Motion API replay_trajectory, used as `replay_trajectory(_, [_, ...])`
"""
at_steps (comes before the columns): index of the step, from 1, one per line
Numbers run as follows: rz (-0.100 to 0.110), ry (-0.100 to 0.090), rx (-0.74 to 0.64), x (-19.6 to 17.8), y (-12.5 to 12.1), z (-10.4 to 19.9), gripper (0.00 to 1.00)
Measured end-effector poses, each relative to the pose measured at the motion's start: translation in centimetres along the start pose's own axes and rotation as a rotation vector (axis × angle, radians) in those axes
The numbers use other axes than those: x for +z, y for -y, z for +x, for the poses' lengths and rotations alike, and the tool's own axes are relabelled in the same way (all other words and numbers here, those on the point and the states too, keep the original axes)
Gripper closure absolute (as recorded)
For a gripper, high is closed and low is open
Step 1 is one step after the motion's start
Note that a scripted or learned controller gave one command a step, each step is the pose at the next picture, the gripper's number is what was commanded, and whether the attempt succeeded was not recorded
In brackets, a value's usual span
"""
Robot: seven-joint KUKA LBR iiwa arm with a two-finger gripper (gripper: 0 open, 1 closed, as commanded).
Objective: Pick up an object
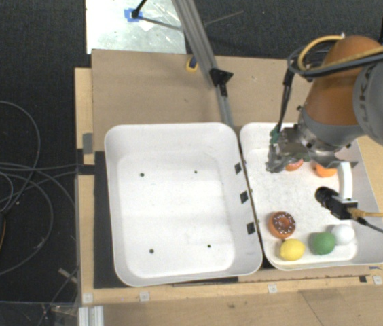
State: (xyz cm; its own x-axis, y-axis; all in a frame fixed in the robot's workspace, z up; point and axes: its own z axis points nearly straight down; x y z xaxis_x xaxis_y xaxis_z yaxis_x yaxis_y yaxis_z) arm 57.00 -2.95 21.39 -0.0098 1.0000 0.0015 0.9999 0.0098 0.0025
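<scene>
Gripper point(278, 160) is low over the right bin point(375, 255) at its far end, presumably pos. for a pick; open/closed state cannot be determined; candidate objs., e.g. donut point(282, 224), lie at the bin's near end.

The arm point(354, 80) hides most of two orange things point(325, 170) in the right bin point(375, 253).

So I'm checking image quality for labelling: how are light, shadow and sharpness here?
Camera view: even, soft light; the right bin looks slightly washed out; faint shadow under the pincer; the donut and yellow ball read clearly; the arm's edges look a little soft.
</scene>
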Motion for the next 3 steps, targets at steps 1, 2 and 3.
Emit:
replay_trajectory(1, [0.000, -0.001, -0.002, -0.4, -0.9, 6.2, 1.00])
replay_trajectory(2, [-0.002, -0.001, -0.001, -1.8, -2.9, 11.4, 1.00])
replay_trajectory(3, [0.001, 0.002, 0.003, -1.7, -2.9, 11.0, 0.00])
